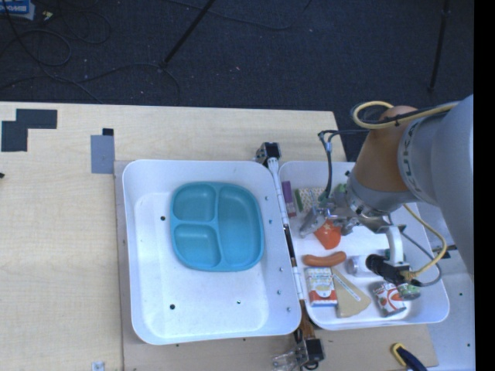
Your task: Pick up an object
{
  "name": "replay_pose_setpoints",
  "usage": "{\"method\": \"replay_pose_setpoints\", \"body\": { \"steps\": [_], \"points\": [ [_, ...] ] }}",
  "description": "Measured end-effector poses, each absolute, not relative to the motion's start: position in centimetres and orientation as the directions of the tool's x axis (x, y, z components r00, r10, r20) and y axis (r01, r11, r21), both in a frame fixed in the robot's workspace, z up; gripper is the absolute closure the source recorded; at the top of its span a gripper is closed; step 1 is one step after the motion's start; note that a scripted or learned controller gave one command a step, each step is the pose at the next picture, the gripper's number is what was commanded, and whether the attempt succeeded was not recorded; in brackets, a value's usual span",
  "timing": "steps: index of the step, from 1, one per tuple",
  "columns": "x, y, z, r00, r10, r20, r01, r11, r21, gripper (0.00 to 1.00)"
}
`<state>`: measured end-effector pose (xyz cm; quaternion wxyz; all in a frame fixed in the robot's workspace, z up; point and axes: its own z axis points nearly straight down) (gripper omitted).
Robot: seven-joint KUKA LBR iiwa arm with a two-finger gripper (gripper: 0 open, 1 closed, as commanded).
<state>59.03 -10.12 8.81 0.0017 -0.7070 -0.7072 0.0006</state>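
Observation:
My gripper (326, 221) is low in the right bin (433, 309), near that bin's left-centre. It sits directly over a small red-orange object (329, 236), which peeks out just under it. I cannot see whether the object is held. In front of it lies a brown sausage (323, 260). Closer to the front edge are a small red-and-white carton (321, 288), a beige wedge (350, 297) and a red, green and white packet (390, 298).
The left bin (155, 300) holds a blue divided plate (215, 226). A purple item (288, 198) and a speckled piece (309, 198) lie at the right bin's back left. The grey arm (433, 153) and its cables cover the bin's right side.

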Motion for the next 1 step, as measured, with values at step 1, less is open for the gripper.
{"method": "replay_pose_setpoints", "body": {
  "steps": [1],
  "points": [
    [59.04, -10.07, 9.67, -0.001, 1.0, 0.004, 1.0, 0.001, -0.006, 1.0]
  ]
}}
